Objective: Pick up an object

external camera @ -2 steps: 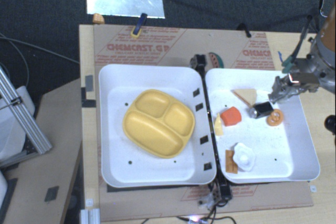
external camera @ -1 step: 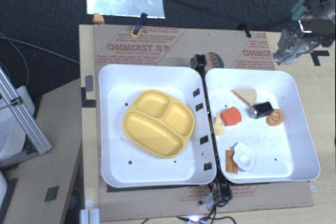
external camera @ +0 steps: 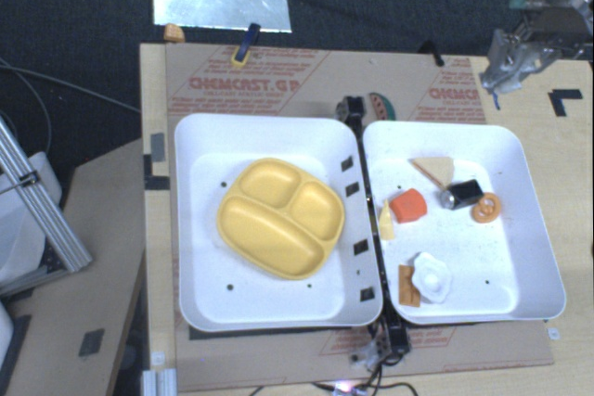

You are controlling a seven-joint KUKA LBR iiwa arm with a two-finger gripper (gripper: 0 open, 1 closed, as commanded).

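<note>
The tool (external camera: 506, 70), grip state unclear, hangs beyond the right bin's (external camera: 534, 172) far rim, well above the orange block (external camera: 407, 205).

two bins (external camera: 269, 130), one yellow plate (external camera: 281, 218), six small items (external camera: 407, 205)

Yellow tray (external camera: 281, 218) in white bin (external camera: 200, 199); orange block (external camera: 407, 205).

Orange block (external camera: 407, 205), perhaps a wedge, lies in the right bin (external camera: 534, 199).
</note>
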